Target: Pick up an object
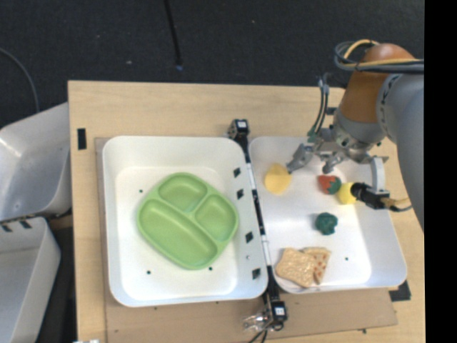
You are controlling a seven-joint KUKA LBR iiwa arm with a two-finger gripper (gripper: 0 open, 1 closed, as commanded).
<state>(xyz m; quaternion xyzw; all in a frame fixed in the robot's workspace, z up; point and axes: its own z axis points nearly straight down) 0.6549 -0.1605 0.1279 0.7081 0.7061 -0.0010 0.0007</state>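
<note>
From the overhead camera you see the gripper (315,160) hanging over the far end of the right bin (371,263), its two fingers spread wide with nothing between them. You are in the approach step: no object is gripped yet, and the fingers look to be above the bin floor rather than on it, though the slant makes height hard to judge.

Just beside the finger on the side of the left bin lies a yellow lump (278,179), its top near that fingertip. Just beside the other finger sit a red piece (328,184) and a small yellow piece (346,193), touching each other. Nearer the camera than the tool is a dark green piece (326,223), and further on a slice of toast (303,266) by the bin's near edge. The green divided plate (187,220) lies well apart in the left bin (114,277).

No object sits squarely between the fingers, so your next move calls for choosing one, probably the yellow lump or the red piece, centring over it, descending, then closing.
</note>
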